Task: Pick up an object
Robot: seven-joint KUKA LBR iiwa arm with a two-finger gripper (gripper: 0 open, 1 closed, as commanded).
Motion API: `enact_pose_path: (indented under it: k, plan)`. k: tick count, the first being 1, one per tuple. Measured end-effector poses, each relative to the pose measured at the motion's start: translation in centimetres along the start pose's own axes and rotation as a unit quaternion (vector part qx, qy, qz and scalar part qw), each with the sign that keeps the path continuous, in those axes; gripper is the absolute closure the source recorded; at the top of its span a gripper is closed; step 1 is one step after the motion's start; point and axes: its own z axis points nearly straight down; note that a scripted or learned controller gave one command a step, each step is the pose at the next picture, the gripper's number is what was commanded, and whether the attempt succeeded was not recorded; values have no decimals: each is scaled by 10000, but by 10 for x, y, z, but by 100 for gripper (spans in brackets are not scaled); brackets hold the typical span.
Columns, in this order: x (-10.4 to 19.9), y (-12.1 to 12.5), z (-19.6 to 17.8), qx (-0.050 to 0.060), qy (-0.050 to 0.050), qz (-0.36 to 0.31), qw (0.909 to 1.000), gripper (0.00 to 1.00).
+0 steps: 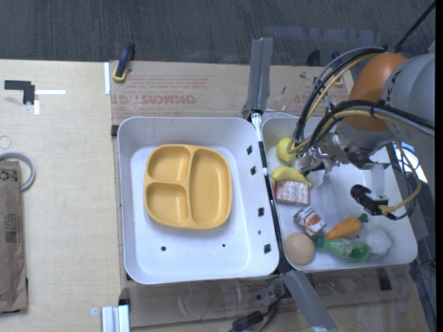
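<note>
Jaws state: cannot tell, the wrist hardware and cables are hiding them. Gripper (309, 156) is sitting low over the far-left part of the right bin (405, 244), with the grey arm (415, 81) and its orange band (374, 81) reaching in from the right and black and yellow cables (325, 92) looping over the wrist. Nothing is showing as gripped. Candidate objects are all lying in the right bin: a yellow lemon-like fruit (286, 149) is sitting against the bin's left wall just left of the gripper, a banana (289, 174) is lying just near of it, and a small red-and-white packet (292, 193) is lying nearer still, touching or almost touching the banana. A small red-and-white can (309, 220) is lying near of the packet, a tan round object (300, 248) is sitting at the near-left corner, a carrot (344, 228) is lying at a slant to the right of the can, and a green bottle (343, 250) is lying just near of the carrot. Left bin (131, 206) is carrying a yellow divided plate (187, 185), sitting flat around its middle. On the tabletop (62, 185), a brown paper bag (12, 234) is lying at the left edge, well apart from both bins.
</note>
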Motion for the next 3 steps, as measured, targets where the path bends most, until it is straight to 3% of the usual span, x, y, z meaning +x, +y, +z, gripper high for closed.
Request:
enact_pose_path:
  k: [1,2,3]
  plan:
    - [62,29,-97,29,3,-1385,9904,100]
    - [99,24,-96,33,11,-2497,9683,100]
    - [44,-45,-96,36,9,-2095,9778,100]
